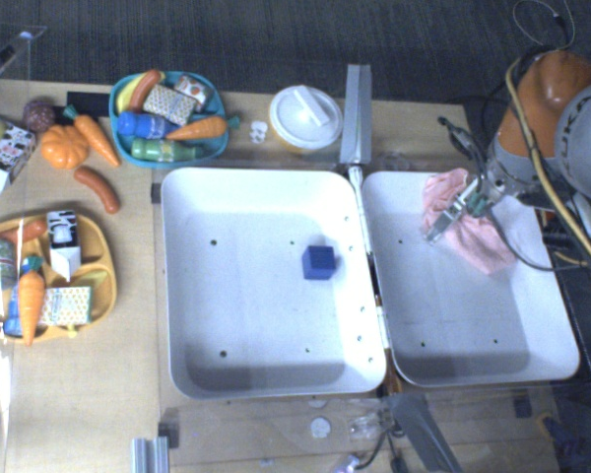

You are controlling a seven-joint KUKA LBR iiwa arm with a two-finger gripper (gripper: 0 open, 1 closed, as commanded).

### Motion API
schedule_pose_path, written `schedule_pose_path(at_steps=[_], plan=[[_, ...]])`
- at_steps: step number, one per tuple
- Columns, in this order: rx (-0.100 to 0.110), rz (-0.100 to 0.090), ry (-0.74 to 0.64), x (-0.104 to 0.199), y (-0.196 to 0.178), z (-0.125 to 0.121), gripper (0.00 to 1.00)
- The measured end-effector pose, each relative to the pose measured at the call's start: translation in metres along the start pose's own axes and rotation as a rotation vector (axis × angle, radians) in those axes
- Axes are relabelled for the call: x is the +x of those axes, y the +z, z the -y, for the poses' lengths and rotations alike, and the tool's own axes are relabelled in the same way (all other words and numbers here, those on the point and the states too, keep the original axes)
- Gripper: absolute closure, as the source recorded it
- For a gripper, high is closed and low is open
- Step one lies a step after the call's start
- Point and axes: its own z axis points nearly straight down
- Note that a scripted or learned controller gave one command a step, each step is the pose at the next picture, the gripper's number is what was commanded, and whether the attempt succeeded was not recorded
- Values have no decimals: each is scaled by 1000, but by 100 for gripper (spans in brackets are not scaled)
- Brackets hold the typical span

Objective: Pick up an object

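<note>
A grey arm (581, 136) with a rounded orange band (547, 92), black cables looping around it.

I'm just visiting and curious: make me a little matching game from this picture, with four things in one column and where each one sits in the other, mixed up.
Things:
1. blue cube
2. pink cloth
3. white lid
4. orange pumpkin

Places:
A. in the right bin
B. on the bench, left of the blue bowl
C. in the left bin
D. on the bench, behind the left bin

Pairs: 1-C, 2-A, 3-D, 4-B
</note>
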Motion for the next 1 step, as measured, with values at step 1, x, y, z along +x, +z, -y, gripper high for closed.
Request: schedule_pose_path(at_steps=[1], plan=[[-9, 33, -1, -6, -13, 0, 100]])
